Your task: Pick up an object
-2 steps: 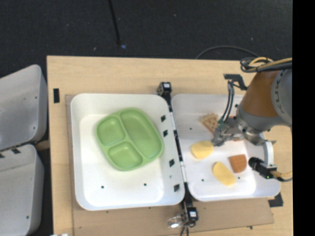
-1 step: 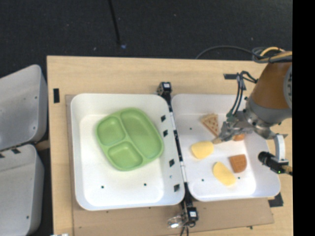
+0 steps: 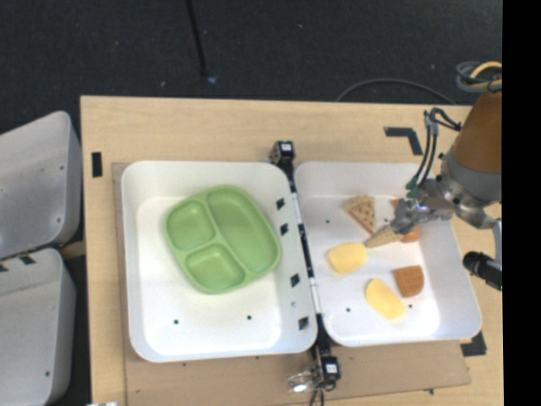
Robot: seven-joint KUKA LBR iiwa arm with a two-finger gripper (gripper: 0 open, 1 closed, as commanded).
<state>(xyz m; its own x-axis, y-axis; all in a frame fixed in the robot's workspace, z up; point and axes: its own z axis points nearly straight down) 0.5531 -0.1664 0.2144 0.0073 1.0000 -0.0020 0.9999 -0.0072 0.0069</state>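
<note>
Where the jaws (image 3: 412, 214) hang, a tan wedge (image 3: 380, 238) lies just below-left.

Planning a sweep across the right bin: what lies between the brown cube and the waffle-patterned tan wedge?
In the camera view, a small pale wedge lies between the brown cube and the tan wedge, right by the gripper.

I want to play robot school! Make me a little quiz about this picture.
1. True or false: the green plate lies in the right bin.
2. How many yellow pieces lie in the right bin?
3. The tool is nearest to: A) the green plate, B) the tan wedge, C) the brown cube.

Key: 1 false, it is in the left bin. 2 two. 3 B.
</note>
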